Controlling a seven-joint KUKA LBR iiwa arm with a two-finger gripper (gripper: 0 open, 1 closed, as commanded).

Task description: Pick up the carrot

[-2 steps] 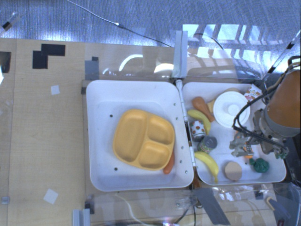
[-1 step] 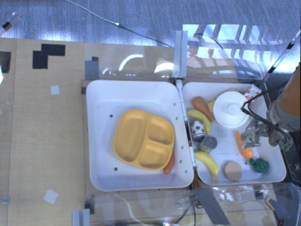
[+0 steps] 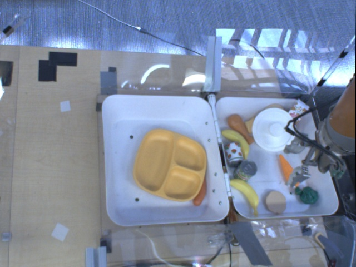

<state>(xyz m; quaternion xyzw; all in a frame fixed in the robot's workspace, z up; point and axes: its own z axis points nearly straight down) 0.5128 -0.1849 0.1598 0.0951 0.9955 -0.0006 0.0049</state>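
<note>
The carrot [image 3: 285,169] is a small orange wedge lying in the right bin [image 3: 332,207], between the white bowl and the bin's front wall. A dark green leafy piece [image 3: 307,195] lies just to its lower right. My gripper [image 3: 302,174] hangs low over the bin right beside the carrot, on its right side, at the end of the grey arm [image 3: 337,132]. Nothing shows in its grip.
The right bin also holds a white bowl [image 3: 272,128], a brown drumstick [image 3: 238,124], two bananas [image 3: 236,141] [image 3: 247,192], two small cans [image 3: 235,152] [image 3: 245,170] and a tan round piece [image 3: 274,202]. In the left bin [image 3: 119,204] are a yellow divided plate [image 3: 169,164] and a reddish sausage [image 3: 200,193].
</note>
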